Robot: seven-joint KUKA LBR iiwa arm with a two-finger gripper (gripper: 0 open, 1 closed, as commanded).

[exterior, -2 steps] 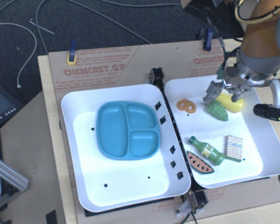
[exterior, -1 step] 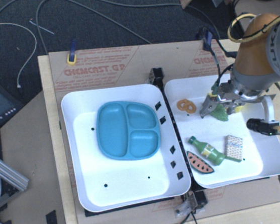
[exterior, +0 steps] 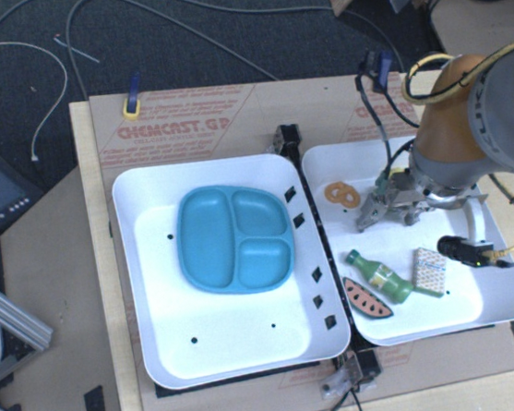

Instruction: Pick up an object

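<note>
Four small objects sit in the right-hand shallow white bin (exterior: 502,305): a tan pretzel-shaped ring (exterior: 340,193), a green toy bottle (exterior: 379,277), a red watermelon-slice toy (exterior: 365,296) and a pale speckled square sponge (exterior: 429,268). A blue plastic divided plate (exterior: 236,238) lies alone in the left bin (exterior: 155,287). The gripper (exterior: 380,208) hangs low just right of the pretzel ring, nothing visible in it; whether its fingers are spread or closed, I can't tell. Risk ahead, as I judge it: the bottle and watermelon slice lie almost touching, so a descent there could nudge both aside. The grey arm (exterior: 471,132) comes in from the right, bent over, wrist angled leftward.
</note>
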